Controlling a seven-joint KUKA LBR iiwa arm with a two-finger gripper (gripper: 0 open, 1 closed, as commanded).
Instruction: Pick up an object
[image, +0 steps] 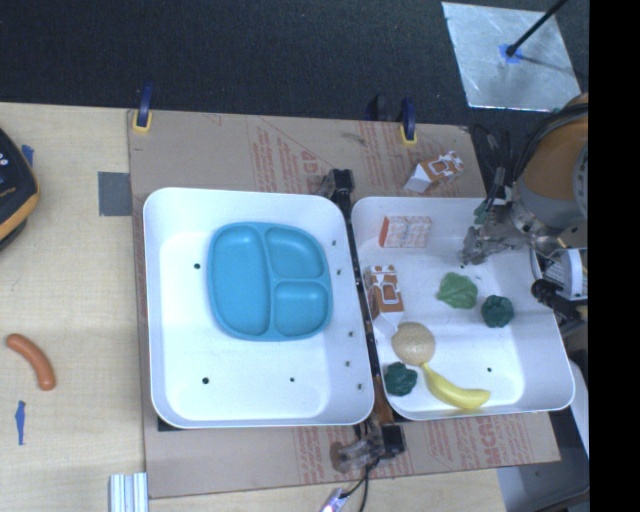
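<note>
My gripper hangs over the back right part of the right bin, its fingers pointing down and left. Nothing shows between them. Just below it lies a light green leafy piece, with a dark green piece to its right. Further forward sit a beige round item, a yellow banana and another dark green piece. Two small orange-and-white boxes lie near the bin's left side.
The left bin holds a blue divided plate. A sausage lies on the bench at far left. A small carton rests on the cardboard behind the right bin. A dark device sits at the left edge.
</note>
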